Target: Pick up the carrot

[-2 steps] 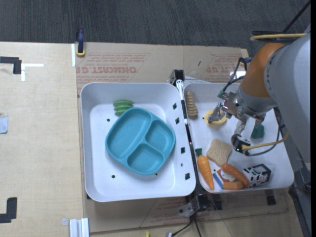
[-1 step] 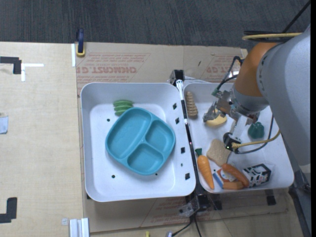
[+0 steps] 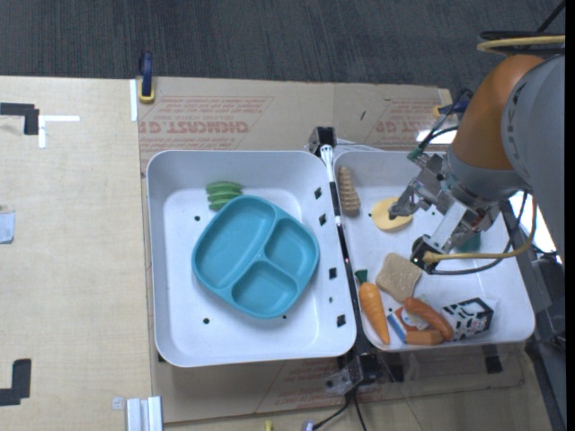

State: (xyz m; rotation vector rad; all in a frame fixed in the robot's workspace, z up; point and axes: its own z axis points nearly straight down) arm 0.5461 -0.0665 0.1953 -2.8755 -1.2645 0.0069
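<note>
Gripper (image 3: 415,227): hovers over the right bin (image 3: 503,281), fingers spread apart, gripping nothing.
Carrot (image 3: 373,311): lies along the right bin's front-left side, just beside the bread slice (image 3: 399,277).
Neighbours: hot dog (image 3: 422,317) and a black-and-white carton (image 3: 471,318) near the front wall.
Left bin (image 3: 171,268): bears a blue divided plate (image 3: 255,255) and a green pea pod (image 3: 224,192).

Grey arm from the right, gripper (image 3: 412,229) angled down-left, fingers apart.

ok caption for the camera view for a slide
KUKA arm's tool hovers over the right bin near the bread slice, with the carrot lying untouched by the bin's left wall.
</note>
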